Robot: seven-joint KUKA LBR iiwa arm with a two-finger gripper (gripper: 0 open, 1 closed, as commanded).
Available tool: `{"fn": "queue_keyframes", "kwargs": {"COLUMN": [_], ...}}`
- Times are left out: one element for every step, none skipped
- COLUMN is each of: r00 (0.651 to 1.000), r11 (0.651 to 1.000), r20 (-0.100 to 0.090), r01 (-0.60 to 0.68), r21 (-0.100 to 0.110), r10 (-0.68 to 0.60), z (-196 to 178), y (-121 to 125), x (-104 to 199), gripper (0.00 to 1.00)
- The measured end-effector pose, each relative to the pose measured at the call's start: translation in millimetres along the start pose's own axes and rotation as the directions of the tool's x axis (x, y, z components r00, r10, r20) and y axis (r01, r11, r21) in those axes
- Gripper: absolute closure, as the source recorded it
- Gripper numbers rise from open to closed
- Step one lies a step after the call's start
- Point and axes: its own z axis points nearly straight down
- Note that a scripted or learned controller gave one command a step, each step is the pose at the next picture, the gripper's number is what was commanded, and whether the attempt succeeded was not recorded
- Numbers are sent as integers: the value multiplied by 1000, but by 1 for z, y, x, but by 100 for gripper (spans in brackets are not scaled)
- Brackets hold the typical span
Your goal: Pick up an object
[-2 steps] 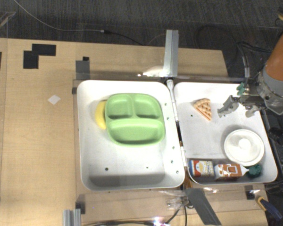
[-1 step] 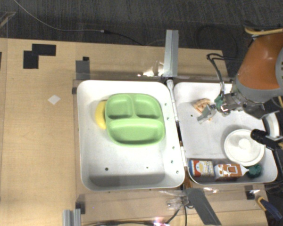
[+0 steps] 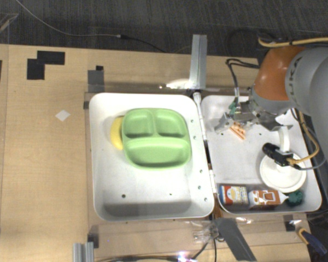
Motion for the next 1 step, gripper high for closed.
{"fn": "queue_keyframes", "kwargs": {"r00": [991], "r11": [991], "r20": [-3], "r01": [136], "r21": [9], "r10": [-136], "z": [-59], "y": [35], "x": [-40], "gripper": [0]}}
